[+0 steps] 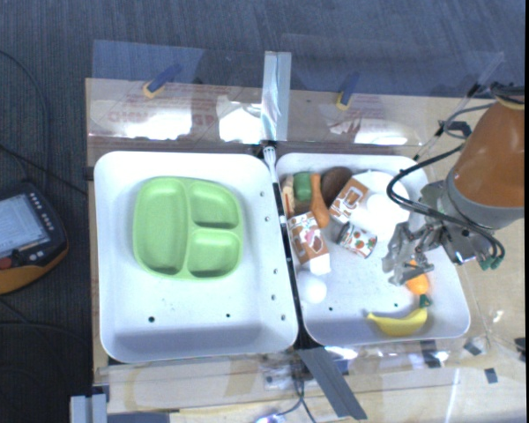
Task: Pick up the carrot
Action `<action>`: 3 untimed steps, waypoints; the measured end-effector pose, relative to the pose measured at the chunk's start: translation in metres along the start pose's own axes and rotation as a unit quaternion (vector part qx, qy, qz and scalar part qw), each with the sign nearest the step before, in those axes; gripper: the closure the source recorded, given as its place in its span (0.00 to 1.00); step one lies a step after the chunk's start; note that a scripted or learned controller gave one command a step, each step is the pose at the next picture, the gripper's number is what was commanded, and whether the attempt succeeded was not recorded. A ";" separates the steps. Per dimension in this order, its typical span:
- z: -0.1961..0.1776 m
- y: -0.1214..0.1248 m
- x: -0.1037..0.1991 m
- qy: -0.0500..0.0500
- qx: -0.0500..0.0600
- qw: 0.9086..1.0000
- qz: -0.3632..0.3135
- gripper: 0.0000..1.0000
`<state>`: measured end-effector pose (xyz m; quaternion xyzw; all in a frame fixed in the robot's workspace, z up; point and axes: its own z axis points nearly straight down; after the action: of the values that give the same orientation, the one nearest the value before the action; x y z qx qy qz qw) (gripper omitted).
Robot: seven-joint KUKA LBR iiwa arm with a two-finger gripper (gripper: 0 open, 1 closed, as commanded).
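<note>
Carrot (320, 203): lay slanted at right bin's (450, 329) upper left, among cartons, well apart from gripper (409, 267) | jaws: state untellable | gripper hovered near banana (397, 322), misplaced for pickup.

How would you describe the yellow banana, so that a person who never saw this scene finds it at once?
Look at the right white bin, the one where the grey arm reaches in. Along its near wall, by the right corner, lies the curved yellow banana, just below the gripper. It is the one long yellow thing there; the small fruit beside it is orange.
</note>
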<state>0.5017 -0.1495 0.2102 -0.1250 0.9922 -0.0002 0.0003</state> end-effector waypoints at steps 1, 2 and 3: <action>0.026 0.018 -0.009 0.001 -0.001 0.997 -0.082 1.00; 0.016 0.018 -0.010 -0.001 0.001 0.997 -0.082 1.00; 0.007 0.018 -0.012 -0.002 0.002 0.997 -0.081 1.00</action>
<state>0.5085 -0.1295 0.2035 -0.2054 0.9787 -0.0019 0.0023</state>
